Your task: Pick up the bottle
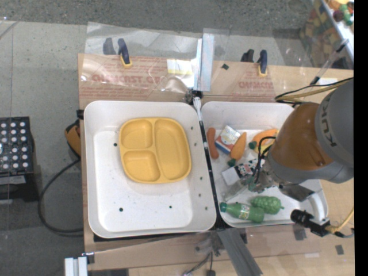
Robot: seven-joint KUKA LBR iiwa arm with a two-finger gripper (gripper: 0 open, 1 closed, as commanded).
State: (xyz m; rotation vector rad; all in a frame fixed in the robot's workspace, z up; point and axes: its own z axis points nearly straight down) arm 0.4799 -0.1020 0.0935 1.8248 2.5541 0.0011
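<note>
A green bottle (242,212) lies on its side along the front wall of the right bin (261,109), its cap pointing left. My gripper (253,176) hangs over the middle of that bin, just above and behind the bottle, with the grey and orange wrist (299,144) covering much of the bin's right half. Nothing shows that the gripper holds the bottle, which rests on the bin floor.
A bumpy green toy (267,203) touches the bottle's right end. Behind the gripper lie a red sausage (213,143), a carrot (238,145), a white packet (230,134) and an orange item (266,135). The left bin (103,206) holds a yellow divided plate (155,150).
</note>
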